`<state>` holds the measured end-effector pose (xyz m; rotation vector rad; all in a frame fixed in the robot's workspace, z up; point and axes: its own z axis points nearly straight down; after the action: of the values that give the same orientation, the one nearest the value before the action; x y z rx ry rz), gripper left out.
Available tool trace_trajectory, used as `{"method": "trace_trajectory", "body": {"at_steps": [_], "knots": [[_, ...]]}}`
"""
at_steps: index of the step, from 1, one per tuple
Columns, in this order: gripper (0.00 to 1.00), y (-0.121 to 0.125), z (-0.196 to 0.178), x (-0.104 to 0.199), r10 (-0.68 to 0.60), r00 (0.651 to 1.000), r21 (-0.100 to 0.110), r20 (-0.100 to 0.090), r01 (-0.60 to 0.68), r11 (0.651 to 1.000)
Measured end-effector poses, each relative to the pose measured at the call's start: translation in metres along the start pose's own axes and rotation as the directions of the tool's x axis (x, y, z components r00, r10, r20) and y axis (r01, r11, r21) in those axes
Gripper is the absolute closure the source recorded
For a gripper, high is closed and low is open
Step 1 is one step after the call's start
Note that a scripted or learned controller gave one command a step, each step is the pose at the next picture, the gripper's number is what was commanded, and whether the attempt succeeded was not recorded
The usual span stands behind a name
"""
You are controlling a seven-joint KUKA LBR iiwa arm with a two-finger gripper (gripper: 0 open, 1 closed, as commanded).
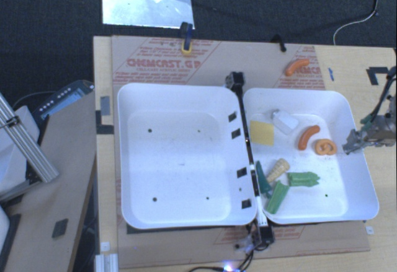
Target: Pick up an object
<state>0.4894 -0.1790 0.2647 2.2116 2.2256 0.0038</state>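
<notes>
Closest to the lens: near edge of the brown board (186, 246), at 6 o'clock under both bins.

Biggest to smallest from there:
- left bin (133, 159), white, nothing to grab in there
- right bin (347, 202), same size or a touch smaller, holding all the loot
- gripper (358, 140) at 3 o'clock on the right bin, sitting about over the rim. Open or closed? Can't tell, too blurry. Nothing visibly held.
- yellow block (262, 133) at 10 o'clock
- green pieces (303, 179) from 6 to 7 o'clock, bunched up with a pale corn-like piece (278, 170)
- orange sausage (308, 137) near centre, white bottle-ish thing (285, 121) at 11
- orange ring (324, 148), just beside the sausage, nearest thing to the gripper

Best bet for the pick, imo: go for the orange ring. Shortest reach, just inboard at 9 o'clock from the gripper. Come straight down rather than sweeping in, or risk nudging the sausage next door. Line up across the ring's width and get centred before closing. Skip the green cluster for now; too crowded, easy to catch two or none.

Headcount: two bins. Three green pieces. Two orange sausages, counting the stray one (297, 67) out on the board at 12 o'clock. One each of ring, yellow block, white thing, corn piece. Eight items inside the right bin.
</notes>
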Motion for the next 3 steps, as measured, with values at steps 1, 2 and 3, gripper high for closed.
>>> {"method": "trace_trajectory", "body": {"at_steps": [1,2,3], "knots": [[1.0,0.051,-0.185,0.045,-0.004,1.0,-0.019,0.004,0.004,1.0],[1.0,0.099,-0.187,0.043,0.0,1.0,-0.001,0.001,0.0,1.0],[1.0,0.158,-0.174,0.007,0.006,1.0,-0.001,0.003,-0.006,1.0]]}}
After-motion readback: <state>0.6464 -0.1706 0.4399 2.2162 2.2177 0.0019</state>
